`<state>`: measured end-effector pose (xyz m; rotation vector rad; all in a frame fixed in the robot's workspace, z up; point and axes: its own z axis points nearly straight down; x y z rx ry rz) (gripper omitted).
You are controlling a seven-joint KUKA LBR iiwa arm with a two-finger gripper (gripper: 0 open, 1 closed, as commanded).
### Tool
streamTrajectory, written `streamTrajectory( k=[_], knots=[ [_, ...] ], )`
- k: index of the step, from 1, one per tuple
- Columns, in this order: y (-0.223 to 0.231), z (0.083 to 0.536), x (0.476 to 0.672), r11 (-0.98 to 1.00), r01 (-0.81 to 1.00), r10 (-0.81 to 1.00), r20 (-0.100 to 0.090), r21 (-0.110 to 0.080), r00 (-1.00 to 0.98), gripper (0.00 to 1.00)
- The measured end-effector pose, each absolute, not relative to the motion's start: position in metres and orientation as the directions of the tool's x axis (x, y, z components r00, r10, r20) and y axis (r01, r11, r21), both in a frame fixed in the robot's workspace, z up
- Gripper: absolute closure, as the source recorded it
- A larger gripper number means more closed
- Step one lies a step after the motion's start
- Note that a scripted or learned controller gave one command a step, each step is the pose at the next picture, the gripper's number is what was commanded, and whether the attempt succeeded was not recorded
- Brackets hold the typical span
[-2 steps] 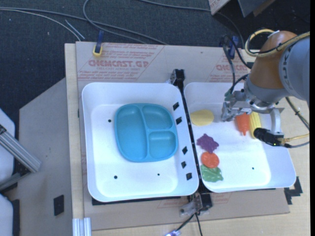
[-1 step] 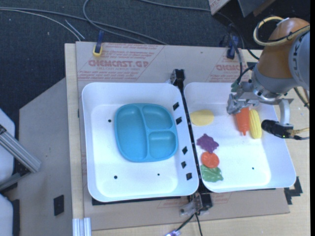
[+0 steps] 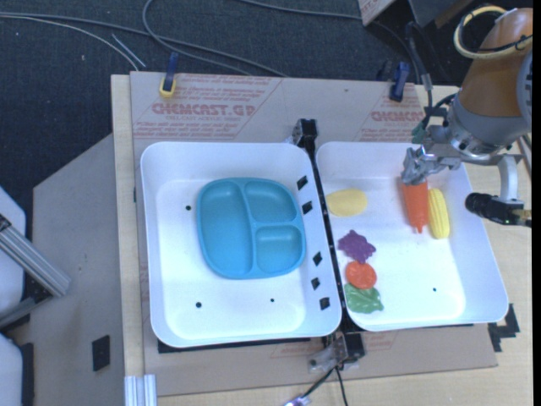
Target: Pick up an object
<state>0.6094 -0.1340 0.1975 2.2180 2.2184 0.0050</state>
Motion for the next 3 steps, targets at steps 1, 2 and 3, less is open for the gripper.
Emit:
streamTrajectory(
  k=[1, 2, 3],
  knots=[
    [-0.134, 0.226, 0.611, 0.001, 1.0, 1.0, -0.001, 0.005, -0.001, 1.0],
    [-0.078, 0.236, 0.594, 0.006, 1.0, 1.0, 0.003, -0.002, -0.006, 1.0],
    [-0.018, 0.239, 0.575, 0.007, 1.0, 1.0, 0.004, -0.003, -0.007, 1.0]
  ],
)
